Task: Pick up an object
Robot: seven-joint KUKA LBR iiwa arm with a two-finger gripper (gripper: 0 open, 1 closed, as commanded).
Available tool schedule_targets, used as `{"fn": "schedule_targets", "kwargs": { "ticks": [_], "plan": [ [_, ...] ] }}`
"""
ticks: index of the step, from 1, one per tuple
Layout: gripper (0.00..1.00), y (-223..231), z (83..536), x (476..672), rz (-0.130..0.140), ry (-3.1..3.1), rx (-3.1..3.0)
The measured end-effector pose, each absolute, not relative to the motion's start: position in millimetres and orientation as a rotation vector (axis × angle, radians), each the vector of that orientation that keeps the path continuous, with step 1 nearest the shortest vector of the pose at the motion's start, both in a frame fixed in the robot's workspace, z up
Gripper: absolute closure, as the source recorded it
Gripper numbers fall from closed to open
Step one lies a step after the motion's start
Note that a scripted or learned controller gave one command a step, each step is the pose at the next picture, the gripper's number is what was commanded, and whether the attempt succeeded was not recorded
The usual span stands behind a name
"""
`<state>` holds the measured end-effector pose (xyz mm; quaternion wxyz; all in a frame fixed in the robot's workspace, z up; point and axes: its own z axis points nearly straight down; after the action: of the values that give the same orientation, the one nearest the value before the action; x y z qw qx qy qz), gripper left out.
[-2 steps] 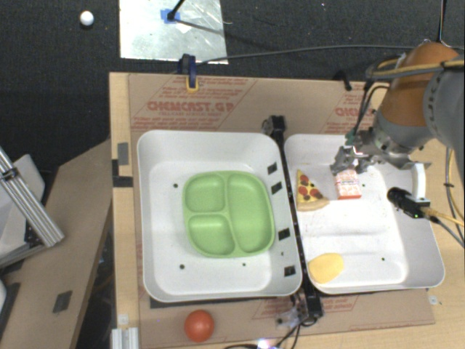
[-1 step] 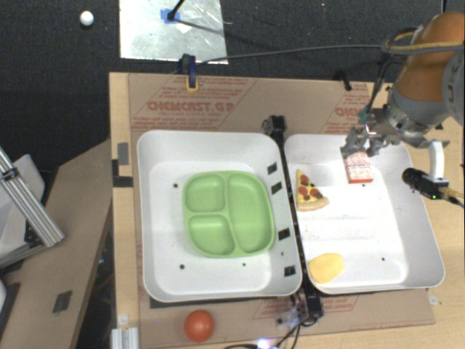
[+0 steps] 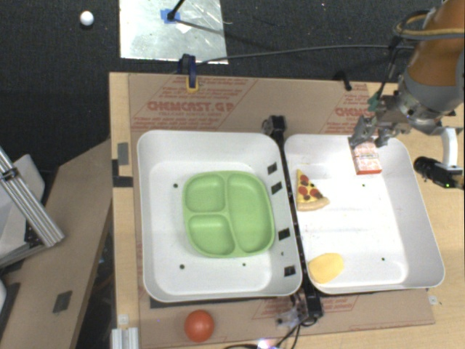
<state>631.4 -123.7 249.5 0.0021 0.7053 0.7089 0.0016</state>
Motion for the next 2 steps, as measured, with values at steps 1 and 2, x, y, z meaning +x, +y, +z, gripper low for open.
{"fn": "schedule_targets", "kwargs": {
  "ticks": [1,2],
  "plan": [
    [1.0,-75,242,629.8,0.001,2.229,2.213],
    [1.0,-23,228,615.4,0.001,2.232,2.213]
  ]
}}
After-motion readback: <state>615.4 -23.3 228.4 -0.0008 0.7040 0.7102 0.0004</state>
